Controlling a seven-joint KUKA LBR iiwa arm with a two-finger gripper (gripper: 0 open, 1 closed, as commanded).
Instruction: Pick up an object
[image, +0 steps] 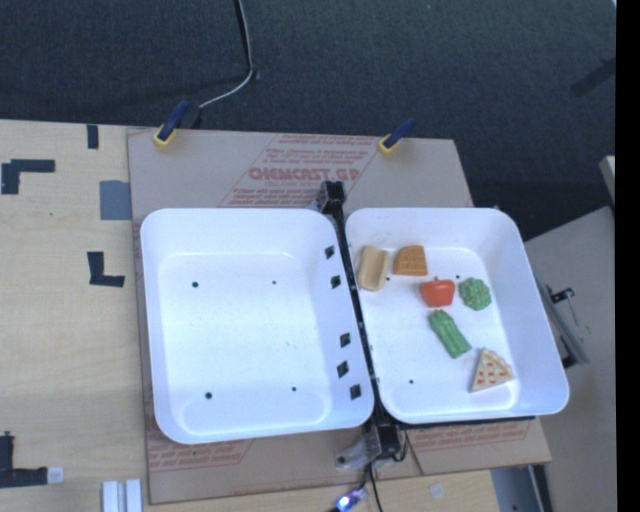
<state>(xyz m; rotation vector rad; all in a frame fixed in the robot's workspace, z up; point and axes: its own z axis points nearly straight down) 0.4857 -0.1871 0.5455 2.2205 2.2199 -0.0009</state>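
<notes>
**Inspector:** Camera view: six toy foods lie in the right bin (530, 300). A tan bread piece (372, 267) is against its left wall, with an orange slice (410, 261) just beside. A red pepper (437, 292) touches the broccoli (475, 294). A green pickle (449, 333) sits mid-bin. A pizza wedge (490, 371) is near the lower right corner.

**Assistant:** Gripper state?

**Inspector:** Cannot tell.

**Assistant:** Handling?

**Inspector:** Likely light, stiff, smooth. The pickle stands apart; grip across its narrow width.
</notes>
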